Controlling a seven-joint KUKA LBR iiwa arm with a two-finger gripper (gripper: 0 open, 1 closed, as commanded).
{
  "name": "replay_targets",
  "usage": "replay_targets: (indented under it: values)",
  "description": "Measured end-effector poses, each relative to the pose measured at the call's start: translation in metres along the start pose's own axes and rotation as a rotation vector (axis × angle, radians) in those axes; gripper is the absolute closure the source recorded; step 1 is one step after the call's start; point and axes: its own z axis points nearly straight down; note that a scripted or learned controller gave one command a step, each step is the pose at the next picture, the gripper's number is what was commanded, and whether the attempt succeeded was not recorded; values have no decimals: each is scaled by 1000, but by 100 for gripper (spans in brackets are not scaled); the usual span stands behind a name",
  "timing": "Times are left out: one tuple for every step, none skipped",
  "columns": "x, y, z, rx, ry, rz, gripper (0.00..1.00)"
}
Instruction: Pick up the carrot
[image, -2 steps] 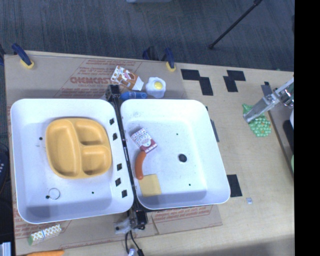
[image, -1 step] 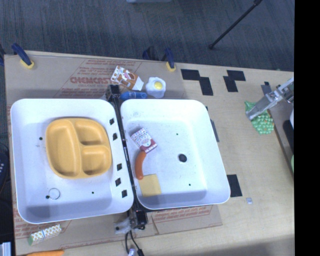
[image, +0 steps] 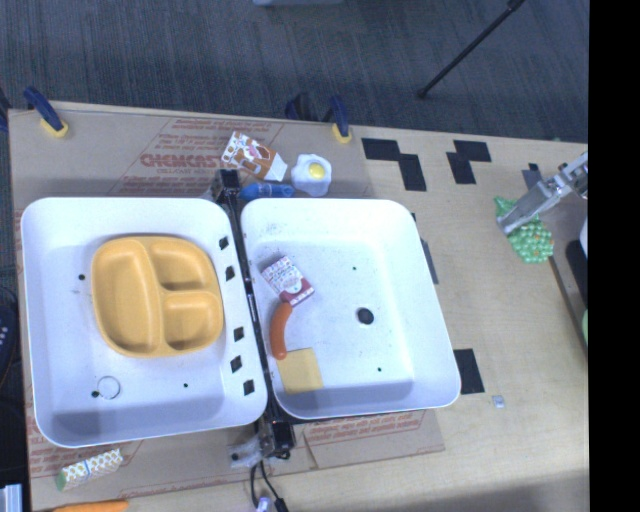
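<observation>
Camera view looks down on the surface (image: 500, 330), a pale board carrying two white bins. The left bin (image: 60, 400) holds a yellow divided tray (image: 157, 295) near its centre. In the right bin (image: 400, 250), the carrot (image: 281, 328) lies close to the left wall, at about nine o'clock from the bin's middle, its lower end touching a yellow sponge (image: 300, 370) and a small red-and-white packet (image: 286, 279) just above it. At three o'clock of the whole scene, the end effector (image: 548, 195) sits well apart from the bins; whether it is apart or together I cannot tell
</observation>
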Motion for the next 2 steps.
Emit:
replay_targets:
  values:
    - [0, 1, -11, -1, -2, -5, 100]
    - [0, 2, -22, -3, -5, -10, 100]
